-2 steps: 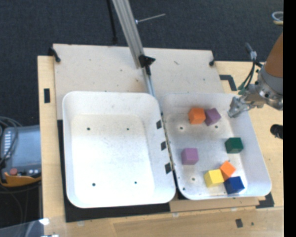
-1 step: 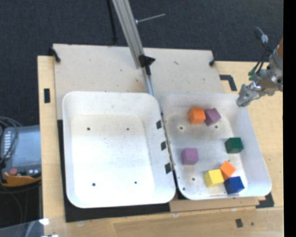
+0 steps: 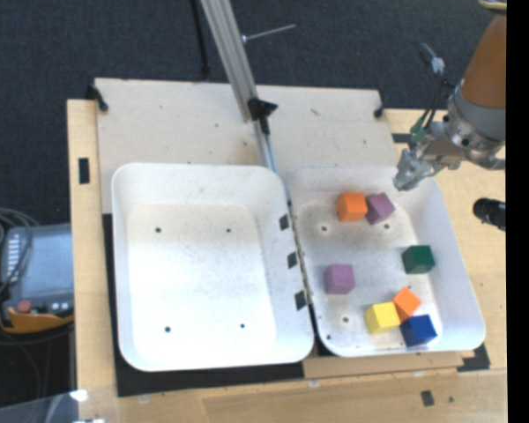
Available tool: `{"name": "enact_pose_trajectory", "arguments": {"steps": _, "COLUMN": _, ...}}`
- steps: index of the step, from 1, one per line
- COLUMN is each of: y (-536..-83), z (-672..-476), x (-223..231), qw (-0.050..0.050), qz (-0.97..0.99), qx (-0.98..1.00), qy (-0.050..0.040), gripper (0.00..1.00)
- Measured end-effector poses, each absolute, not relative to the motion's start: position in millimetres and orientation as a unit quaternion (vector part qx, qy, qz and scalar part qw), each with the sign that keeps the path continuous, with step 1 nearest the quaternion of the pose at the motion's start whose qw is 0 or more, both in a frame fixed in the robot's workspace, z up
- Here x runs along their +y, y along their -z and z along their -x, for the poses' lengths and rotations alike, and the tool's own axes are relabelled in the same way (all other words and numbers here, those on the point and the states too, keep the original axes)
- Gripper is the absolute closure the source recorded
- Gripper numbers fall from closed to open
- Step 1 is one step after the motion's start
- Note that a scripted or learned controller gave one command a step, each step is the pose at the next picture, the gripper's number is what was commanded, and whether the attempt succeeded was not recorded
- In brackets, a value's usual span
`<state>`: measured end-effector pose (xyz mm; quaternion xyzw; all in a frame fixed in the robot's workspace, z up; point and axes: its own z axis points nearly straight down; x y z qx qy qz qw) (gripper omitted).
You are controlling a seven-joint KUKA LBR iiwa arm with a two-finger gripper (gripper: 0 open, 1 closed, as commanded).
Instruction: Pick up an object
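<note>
Blocks sit in your right bin (image 3: 450, 236): orange block (image 3: 352, 206) touching a purple block (image 3: 380, 207) near the far side, green block (image 3: 418, 258) by the right wall, a second purple one (image 3: 339, 278) mid-bin, then yellow (image 3: 382, 316), small orange (image 3: 407, 301) and blue (image 3: 418, 330) clustered at the near right corner. Your gripper (image 3: 406, 178) hangs over the bin's far right edge, just beside the purple block, nothing in it; can't tell how the claw is set. Left bin (image 3: 132, 201) is alongside.

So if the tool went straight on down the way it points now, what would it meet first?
Probably the purple cube beside the orange cube: the tool points down and left, just above it in the right bin. Depth is unclear, so it might reach bare bin floor first.
</note>
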<state>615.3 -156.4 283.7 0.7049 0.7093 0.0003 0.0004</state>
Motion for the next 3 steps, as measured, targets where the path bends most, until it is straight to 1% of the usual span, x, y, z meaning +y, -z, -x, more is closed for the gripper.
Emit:
{"name": "enact_pose_trajectory", "arguments": {"steps": 1, "y": -268, "z": -628.6, "x": -101, "qw": -0.001, "qz": -0.705, "qx": 0.709, "qy": 0.0004, "gripper": 1.0}}
{"name": "enact_pose_trajectory", "arguments": {"steps": 2, "y": -251, "z": -632.0, "x": -54, "qw": -0.001, "qz": -0.705, "qx": 0.709, "qy": 0.0006, "gripper": 1.0}}
{"name": "enact_pose_trajectory", "arguments": {"steps": 3, "y": -251, "z": -646.1, "x": -5, "qw": 0.001, "qz": -0.705, "qx": 0.71, "qy": -0.001, "gripper": 1.0}}
